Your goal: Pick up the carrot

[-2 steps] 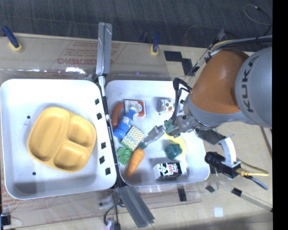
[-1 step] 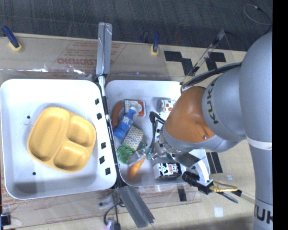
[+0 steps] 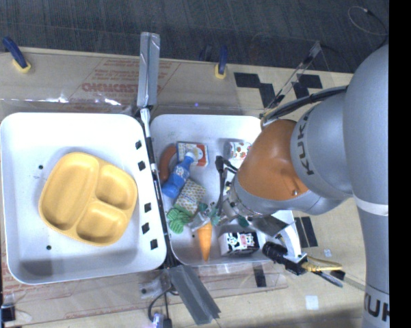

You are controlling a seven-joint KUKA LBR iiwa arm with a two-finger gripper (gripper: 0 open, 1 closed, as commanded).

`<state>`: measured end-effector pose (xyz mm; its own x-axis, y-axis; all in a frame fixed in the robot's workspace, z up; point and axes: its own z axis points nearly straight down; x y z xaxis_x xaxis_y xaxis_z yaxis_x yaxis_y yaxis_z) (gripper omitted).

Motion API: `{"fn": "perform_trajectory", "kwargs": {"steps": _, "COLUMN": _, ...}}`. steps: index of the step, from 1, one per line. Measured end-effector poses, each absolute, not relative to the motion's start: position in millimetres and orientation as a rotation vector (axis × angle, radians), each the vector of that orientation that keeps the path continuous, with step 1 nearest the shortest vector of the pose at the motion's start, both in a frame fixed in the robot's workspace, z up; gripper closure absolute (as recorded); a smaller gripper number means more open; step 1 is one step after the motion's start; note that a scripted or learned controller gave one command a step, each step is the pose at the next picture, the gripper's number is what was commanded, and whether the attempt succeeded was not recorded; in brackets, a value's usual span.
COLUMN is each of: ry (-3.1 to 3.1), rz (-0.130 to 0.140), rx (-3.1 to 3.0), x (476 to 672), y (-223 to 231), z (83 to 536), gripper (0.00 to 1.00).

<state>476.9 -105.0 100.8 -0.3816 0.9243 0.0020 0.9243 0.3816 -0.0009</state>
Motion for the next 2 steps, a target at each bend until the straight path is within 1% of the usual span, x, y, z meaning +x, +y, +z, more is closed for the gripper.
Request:
{"fn": "perform_trajectory", "kwargs": {"steps": 1, "ry": -2.384, "rz": 0.001, "rx": -2.044, "x": 477.1, "y": -55.7, "z": 213.0, "gripper": 1.00}}
{"fn": "perform_trajectory", "kwargs": {"steps": 2, "ry": -2.435, "rz": 0.000, "rx": -1.984, "x": 477.2, "y": -59.4, "z": 244.6, "gripper": 1.00}}
